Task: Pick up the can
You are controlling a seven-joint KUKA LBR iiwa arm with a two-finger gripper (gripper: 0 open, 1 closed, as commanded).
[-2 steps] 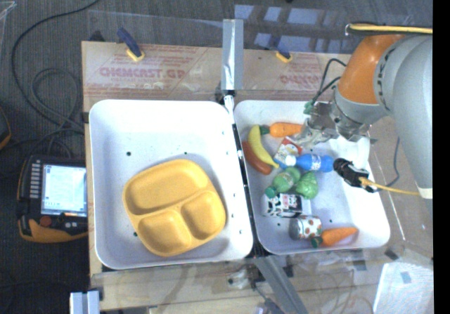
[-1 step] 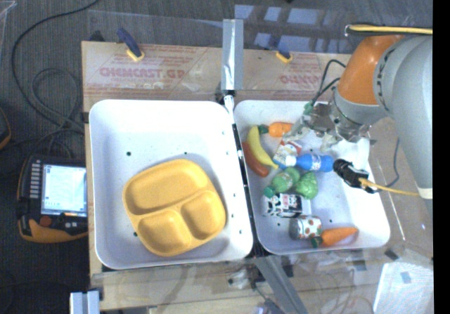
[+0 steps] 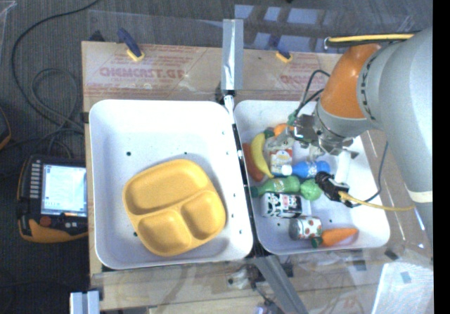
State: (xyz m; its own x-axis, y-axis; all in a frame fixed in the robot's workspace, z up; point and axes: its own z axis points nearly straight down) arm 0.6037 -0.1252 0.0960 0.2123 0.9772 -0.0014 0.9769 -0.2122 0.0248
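A: Where is the pincer (image 3: pixel 307 138) hanging at this moment?

B: It is hovering over the upper part of the right bin (image 3: pixel 376 232), above the clutter. I cannot tell its state.

A: And the can (image 3: pixel 306 227)?

B: It is lying on its side below the pincer, toward the bin's near wall, touching the carrot (image 3: pixel 339 237) on its right.

A: So which step is running?

B: I am judging it as the approach; nothing is being gripped. The next move is calling for travel downward in the picture, then a descent.

A: Any room?

B: The cow-patterned carton (image 3: pixel 285 204) is sitting just above the can, and the near wall is crowding it.
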